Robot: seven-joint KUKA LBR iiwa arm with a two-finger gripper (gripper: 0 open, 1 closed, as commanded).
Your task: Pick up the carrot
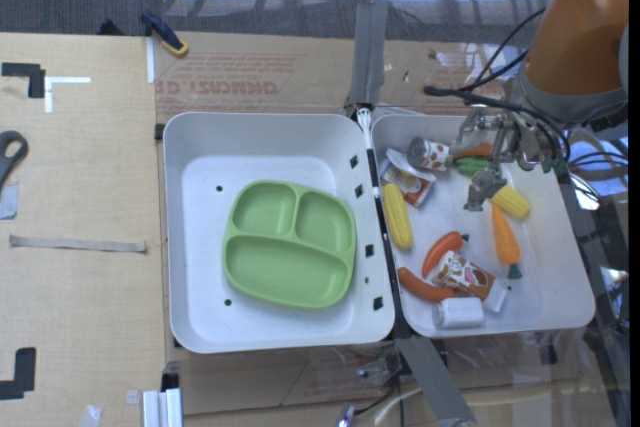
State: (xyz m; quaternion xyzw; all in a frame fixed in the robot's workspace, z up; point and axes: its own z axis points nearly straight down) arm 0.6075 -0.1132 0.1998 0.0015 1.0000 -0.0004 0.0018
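Note:
The carrot is orange with a green stub at its near end. It lies lengthwise in the right bin, right of the middle. My gripper hangs over the back half of that bin, just behind and slightly left of the carrot's far tip and beside a short yellow corn piece. Nothing shows held in it. The grey arm with its orange band comes in from the upper right.
The right bin also holds a long corn cob, an orange pepper, a red sausage, a printed packet, a white can, a small tin and another orange-green piece. A green divided plate lies in the left bin.

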